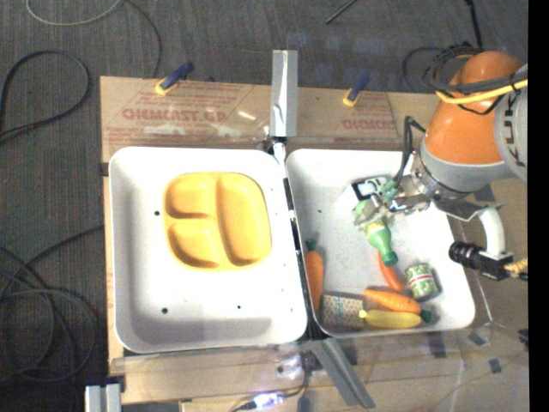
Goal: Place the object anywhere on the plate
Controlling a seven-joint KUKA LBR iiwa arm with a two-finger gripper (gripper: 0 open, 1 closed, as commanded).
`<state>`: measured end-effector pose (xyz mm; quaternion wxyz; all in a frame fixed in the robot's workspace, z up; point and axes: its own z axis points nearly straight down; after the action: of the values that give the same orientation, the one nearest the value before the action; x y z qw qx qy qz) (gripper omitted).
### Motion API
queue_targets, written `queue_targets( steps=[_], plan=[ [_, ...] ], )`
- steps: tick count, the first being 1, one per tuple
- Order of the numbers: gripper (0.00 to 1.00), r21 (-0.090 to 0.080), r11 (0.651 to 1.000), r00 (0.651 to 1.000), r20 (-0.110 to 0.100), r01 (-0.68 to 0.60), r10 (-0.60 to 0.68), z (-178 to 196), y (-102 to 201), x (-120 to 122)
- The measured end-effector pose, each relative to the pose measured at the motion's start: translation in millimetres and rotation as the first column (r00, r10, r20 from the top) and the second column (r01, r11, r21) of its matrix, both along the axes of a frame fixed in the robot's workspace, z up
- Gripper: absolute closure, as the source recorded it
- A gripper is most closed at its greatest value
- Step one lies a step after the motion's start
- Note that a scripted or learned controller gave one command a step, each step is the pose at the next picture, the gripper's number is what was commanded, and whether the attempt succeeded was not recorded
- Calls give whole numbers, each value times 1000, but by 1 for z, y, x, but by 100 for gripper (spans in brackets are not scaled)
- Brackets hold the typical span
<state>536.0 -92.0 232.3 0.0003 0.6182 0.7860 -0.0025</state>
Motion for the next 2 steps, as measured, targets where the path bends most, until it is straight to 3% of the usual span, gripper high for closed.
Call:
queue_targets(
  steps=[1, 2],
  plan=[
    [100, 4, 977, 977, 0, -214, 214, 23, 109, -16],
    [100, 4, 982, 982, -1, -189, 189, -20, 173, 41]
  ],
)
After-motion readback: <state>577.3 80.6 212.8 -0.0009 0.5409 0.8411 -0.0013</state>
